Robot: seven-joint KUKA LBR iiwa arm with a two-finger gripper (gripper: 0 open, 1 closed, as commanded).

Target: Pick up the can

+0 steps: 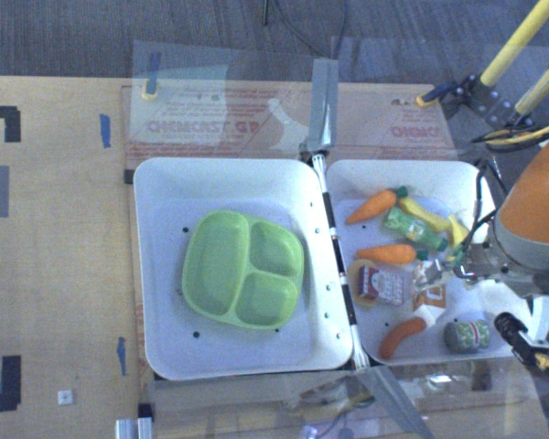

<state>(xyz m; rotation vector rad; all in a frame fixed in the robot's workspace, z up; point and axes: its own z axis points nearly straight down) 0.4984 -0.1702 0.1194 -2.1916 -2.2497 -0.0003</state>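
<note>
The can (382, 284) lies on its side in the right bin (467, 174), near the wall it shares with the left bin, just below a carrot (386, 254) and above a reddish sausage (401, 337). The gripper (457, 262) hangs to the can's right, over the clutter; I cannot tell whether it is open or closed (too much tangle there). The can looks stiff and fairly light, with a smooth label likely to slip, and it may roll, so I would grip across its round body at mid-length.
</note>
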